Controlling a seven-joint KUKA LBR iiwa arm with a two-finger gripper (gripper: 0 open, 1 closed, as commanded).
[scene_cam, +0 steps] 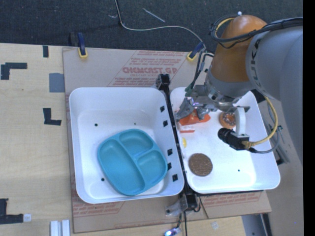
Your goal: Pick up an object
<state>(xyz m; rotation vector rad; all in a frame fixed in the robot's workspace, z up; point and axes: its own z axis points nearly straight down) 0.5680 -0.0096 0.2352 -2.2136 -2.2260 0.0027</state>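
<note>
**Asha:** Orange is what I notice first, a small orange thing (189,116) sitting right under the pincer (197,108), toward the far end of the right bin (246,181). Is it in the grip?

**Ben:** Cannot tell. The wrist and its fittings cover the tip, so whether the pincer is apart, together or clamped on anything is hidden from this slant. The orange thing looks to rest on the bin floor, with a white and red scrap (186,128) just on the near side of it.

**Asha:** Why would the arm go there, so close to the bin's left wall?

**Ben:** My guess is that the program chose the nearest cluster. The orange thing lies beside that wall, next to the black divider (170,127) between the two bins, so the arm (275,58) has to lean across the whole bin from the right to get above it.

**Asha:** What else is in that bin?

**Ben:** A brown disc (201,164) nearer the front, well apart from the pincer, a small yellow bit (184,142) between the disc and the scrap, and a round tan piece (227,118) on the pincer's right, partly behind a black fitting with a yellow cable.

**Asha:** And the left bin (78,132)?

**Ben:** It holds a blue divided tray (132,160), lying flat at its front, far from the pincer. I judge it no target for now.
</note>
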